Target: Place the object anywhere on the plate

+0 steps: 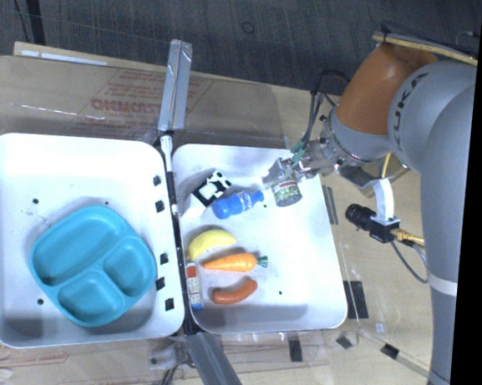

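Observation:
A blue plate (91,273) with three compartments lies in the left bin (25,169). My gripper (285,181) hangs over the upper part of the right bin (323,262). A small round grey-green jar-like object (289,194) sits right at its tip, and I cannot tell whether it is gripped. Just left of it lies a blue bottle (238,202) beside a black-and-white object (213,185). Lower in the same bin are a yellow fruit (210,243), an orange carrot (231,262) and a reddish sausage (234,292).
A raised divider (171,223) with black clips separates the two bins. A metal post (176,85) stands behind their junction. Cables and a black connector (371,221) hang by the right bin's right edge. The grey arm (416,102) enters from the upper right.

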